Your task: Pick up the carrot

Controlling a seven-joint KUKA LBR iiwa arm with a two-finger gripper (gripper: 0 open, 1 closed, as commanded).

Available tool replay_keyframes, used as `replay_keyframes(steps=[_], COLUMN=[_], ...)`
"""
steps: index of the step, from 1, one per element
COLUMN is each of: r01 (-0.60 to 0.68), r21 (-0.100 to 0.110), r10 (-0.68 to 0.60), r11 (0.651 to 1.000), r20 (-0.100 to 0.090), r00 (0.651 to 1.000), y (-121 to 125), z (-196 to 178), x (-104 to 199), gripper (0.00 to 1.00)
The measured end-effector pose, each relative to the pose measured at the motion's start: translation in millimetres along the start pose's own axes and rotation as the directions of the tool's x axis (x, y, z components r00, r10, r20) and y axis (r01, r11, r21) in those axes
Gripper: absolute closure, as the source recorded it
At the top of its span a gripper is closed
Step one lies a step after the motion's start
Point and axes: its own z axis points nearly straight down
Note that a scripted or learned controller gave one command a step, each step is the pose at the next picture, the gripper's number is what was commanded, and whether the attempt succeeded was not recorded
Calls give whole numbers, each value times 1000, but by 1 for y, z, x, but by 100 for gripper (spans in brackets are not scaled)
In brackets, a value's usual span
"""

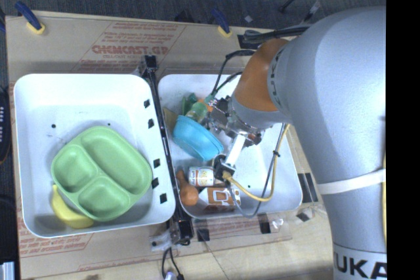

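Nearest us, the carrot [189, 195] is lying at 7 o'clock in the right bin [285, 183], touching a brown bottle [220, 197] at its 3 o'clock. A small can [201, 176] is sitting just beyond, at the carrot's 1 o'clock. In the left bin [39, 108], a green divided plate [102, 170] is resting on a yellow bowl [67, 214]. Farther back, we are seeing a blue bowl [195, 136], with the gripper [215, 113] hovering at its 1 o'clock, well apart from the carrot. We are unable to tell whether it is released or clenched.
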Motion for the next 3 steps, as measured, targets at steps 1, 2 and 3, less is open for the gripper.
replay_keyframes(steps=[1, 2, 3], r01=[-330, -360, -439], r21=[3, 8, 4], r10=[330, 360, 439], r11=[944, 933, 899], r20=[2, 18, -7], r00=[944, 933, 899], y=[62, 60, 34], z=[-22, 0, -104], x=[-34, 48, 93], gripper=[0, 0, 0])
